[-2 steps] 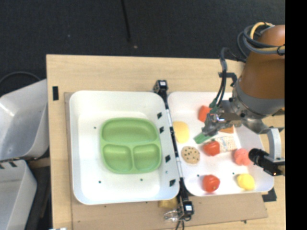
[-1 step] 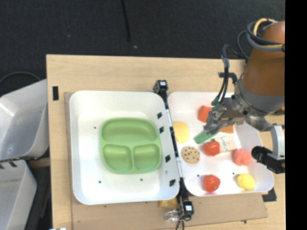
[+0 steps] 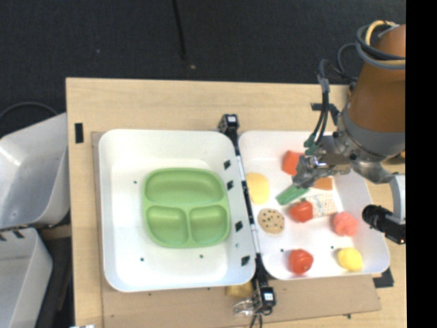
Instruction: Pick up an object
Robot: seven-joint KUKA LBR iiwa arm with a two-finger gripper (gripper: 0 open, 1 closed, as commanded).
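The long green plastic pod (image 3: 292,195) lies slanted in the right white bin (image 3: 372,268), between a yellow piece (image 3: 257,186) and a red piece (image 3: 301,211). It looks light, stiff and slick; its narrow middle suits a grasp. The gripper (image 3: 311,171) hovers at its upper end; whether it grips, I cannot tell.

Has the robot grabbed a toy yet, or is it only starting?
Done so far: the arm has reached into the right bin, and its hand is low among the toys. In hand: it sits right at the green piece, beside the orange block, but I can't tell whether it grips anything. Left to do: a clear grasp and a lift. The cookie, pink toy and yellow toy lie untouched.
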